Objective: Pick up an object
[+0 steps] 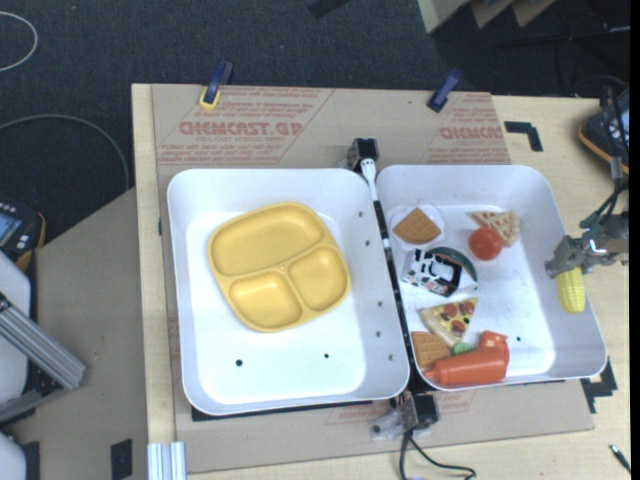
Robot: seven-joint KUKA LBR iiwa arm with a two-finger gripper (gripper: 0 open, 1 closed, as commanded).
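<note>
Here, two white bins sit side by side on the worktop (300, 118). The left bin (200, 368) holds a yellow tray (278, 265) with three compartments, lying near its middle. The right bin (530, 318) holds a scatter of toy food: a round cookie (417, 226) near the inner wall, a waffle piece (499, 222) with a tomato (486, 243) touching it, a black-and-white item (437, 271) at centre, a pizza slice (449, 319) below that, a cracker (430, 348) just beside the slice, and a carrot (470, 365) against the near wall. A corn cob (571, 289) lies upright along the bin's right rim. The tool (572, 256) reaches in from the right and sits right at the cob's upper end; whether it is wide or narrow I cannot tell, nor whether it touches the cob. Two clamps (214, 85) pin the board at the far edge.
</note>
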